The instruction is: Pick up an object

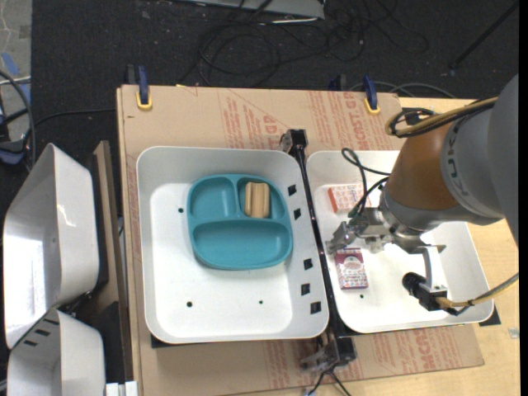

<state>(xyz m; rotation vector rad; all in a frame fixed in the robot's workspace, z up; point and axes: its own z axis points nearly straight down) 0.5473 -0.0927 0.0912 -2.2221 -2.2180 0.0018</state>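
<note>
Small pink-red printed packet (352,270), seemingly flat, in right bin (462,308).

Bright, even overhead light; frame mostly sharp, slight softness on the arm.

Both white bins (157,246) run near blown-out, esp. the right bin (462,254) floor at centre right; little surface detail left there. Arm (462,163) casts only a soft, faint shadow under it, so light is diffuse, from above. Teal tray (239,238) at centre has a mild sheen, no hard glare, thin shadow along its lower edge. Cardboard (247,114) evenly lit. Black floor in upper part of frame is dim, low contrast, cables barely readable. White shapes at lower left edge overexposed w/ grey shading. Arm at upper right a bit soft vs. bench. No obvious edge distortion. Some noise/compression grain in dark areas.
</note>
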